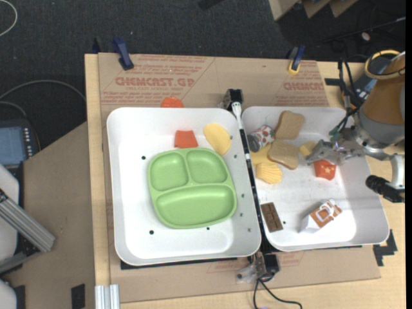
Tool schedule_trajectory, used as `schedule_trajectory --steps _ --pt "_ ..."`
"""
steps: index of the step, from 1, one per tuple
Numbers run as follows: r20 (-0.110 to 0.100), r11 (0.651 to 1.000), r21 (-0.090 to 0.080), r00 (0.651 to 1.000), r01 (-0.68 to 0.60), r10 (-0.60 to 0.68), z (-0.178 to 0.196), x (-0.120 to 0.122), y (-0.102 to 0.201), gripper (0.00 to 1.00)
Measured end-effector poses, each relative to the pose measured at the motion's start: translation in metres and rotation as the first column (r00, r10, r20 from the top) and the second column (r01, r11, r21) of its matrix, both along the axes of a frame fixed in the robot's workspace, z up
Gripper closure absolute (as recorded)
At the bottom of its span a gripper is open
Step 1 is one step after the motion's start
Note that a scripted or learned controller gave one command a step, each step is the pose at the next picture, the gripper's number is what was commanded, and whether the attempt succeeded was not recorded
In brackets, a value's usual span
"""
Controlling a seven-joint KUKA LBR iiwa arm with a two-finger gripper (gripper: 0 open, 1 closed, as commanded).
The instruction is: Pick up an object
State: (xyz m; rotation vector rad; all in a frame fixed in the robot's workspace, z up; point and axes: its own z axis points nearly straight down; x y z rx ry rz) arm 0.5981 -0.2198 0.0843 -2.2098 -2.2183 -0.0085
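My gripper [331, 153] hangs over the upper right part of the right bin [360, 234], reaching in from the right. A small red object [325, 170] lies on the bin floor just below it, and I cannot tell whether they touch. Nothing visibly sits in the gripper. Left of it lie a tan bread slice [282, 154], a second bread slice [290, 124] and a small yellow piece [308, 150]. A yellow ridged shell shape [269, 172] and a red-and-white cup [262, 135] lie near the bin's left wall.
A brown chocolate bar [271, 215] and a white-and-orange carton [322, 215] lie at the right bin's front. The left bin [122, 172] holds a green divided plate [192, 187], a red block [185, 138] and a yellow fruit [217, 138]. An orange item [171, 102] lies behind it.
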Motion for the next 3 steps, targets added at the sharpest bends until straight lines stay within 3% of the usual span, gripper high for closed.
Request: schedule_trajectory --steps 1,2,3 --pt "0.001 1.000 -0.010 1.000 0.003 -0.003 0.000 -0.022 0.032 0.00" --pt "0.004 1.000 -0.011 1.000 0.003 -0.003 0.011 -0.021 0.031 1.00" --pt "-0.001 1.000 -0.008 1.000 0.001 -0.001 0.026 -0.054 0.086 1.00"
